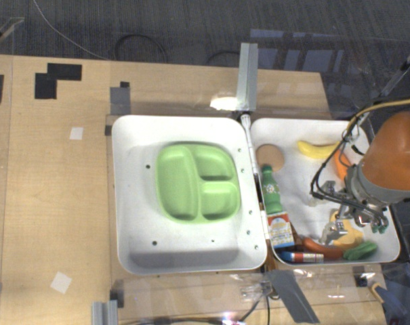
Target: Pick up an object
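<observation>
My gripper [337,230] hangs low over the front right corner of the right bin [296,181], below the arm's orange band [394,156]. Right beside it lies a yellow object [352,235], partly covered by the gripper. Just in front are a red sausage-like piece [314,246] and a green pickle-shaped piece [360,250]. A green bottle with a printed label [271,198] lies along the bin's left wall. A banana [316,149] and a brown round object [270,157] sit at the back. I see nothing lifted.
The left bin [133,181] holds a light green divided plate [196,181]. An orange item [340,161] lies by the arm, near the black cables. A red and blue marker [301,256] rests against the right bin's front wall. A metal post [247,80] stands behind the bins.
</observation>
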`<state>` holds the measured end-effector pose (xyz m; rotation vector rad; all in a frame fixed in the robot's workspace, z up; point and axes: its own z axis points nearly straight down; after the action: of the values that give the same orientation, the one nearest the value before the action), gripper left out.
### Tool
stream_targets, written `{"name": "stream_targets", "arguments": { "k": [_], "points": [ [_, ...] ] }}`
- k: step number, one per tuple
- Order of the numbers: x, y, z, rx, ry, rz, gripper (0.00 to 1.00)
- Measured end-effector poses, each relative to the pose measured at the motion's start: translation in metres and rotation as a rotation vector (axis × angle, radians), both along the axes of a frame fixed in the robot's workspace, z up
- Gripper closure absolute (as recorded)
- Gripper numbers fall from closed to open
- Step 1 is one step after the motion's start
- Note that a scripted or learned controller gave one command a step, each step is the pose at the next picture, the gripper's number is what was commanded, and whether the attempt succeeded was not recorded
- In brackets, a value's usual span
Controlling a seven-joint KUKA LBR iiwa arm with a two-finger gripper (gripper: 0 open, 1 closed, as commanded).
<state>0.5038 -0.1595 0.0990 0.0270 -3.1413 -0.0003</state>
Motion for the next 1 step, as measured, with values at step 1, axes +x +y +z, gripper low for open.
{"name": "stream_targets", "arguments": {
  "k": [1],
  "points": [
    [0.0359,0.0502,-0.0077,-0.005,-0.018,0.184,0.00]
  ]
}}
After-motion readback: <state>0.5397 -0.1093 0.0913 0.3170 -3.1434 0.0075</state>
